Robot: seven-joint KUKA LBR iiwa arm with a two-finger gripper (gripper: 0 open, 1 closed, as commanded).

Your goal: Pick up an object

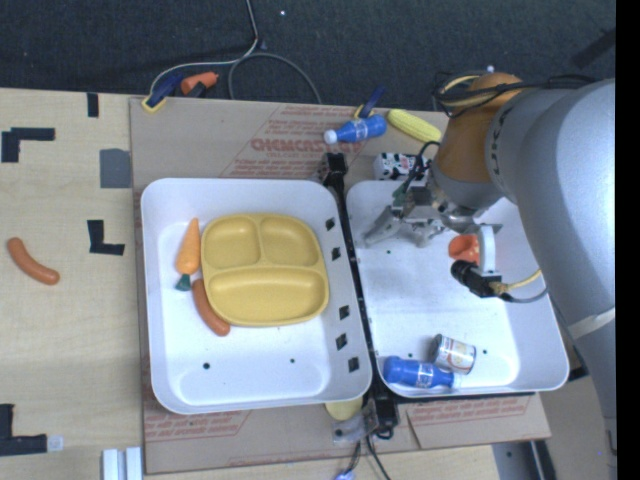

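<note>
My gripper (400, 230) hangs over the far part of the right bin (520, 338), with its grey fingers (374, 232) spread open and nothing between them. A small orange object (462, 247) lies just right of the gripper, partly under the wrist. At the near edge of the same bin lie a blue bottle (415, 373) and a small silver can (455, 352). In the left bin (250, 373) sits a yellow divided plate (265, 270), with a carrot (188, 248) and a sausage (209, 308) along its left side.
Behind the bins lie a blue-and-white bottle (355, 131) and a yellow banana-like toy (413, 123). An orange clamp (198, 82) sits at the back left. Another sausage (32, 261) lies on the bench far left. My arm covers the right bin's far right.
</note>
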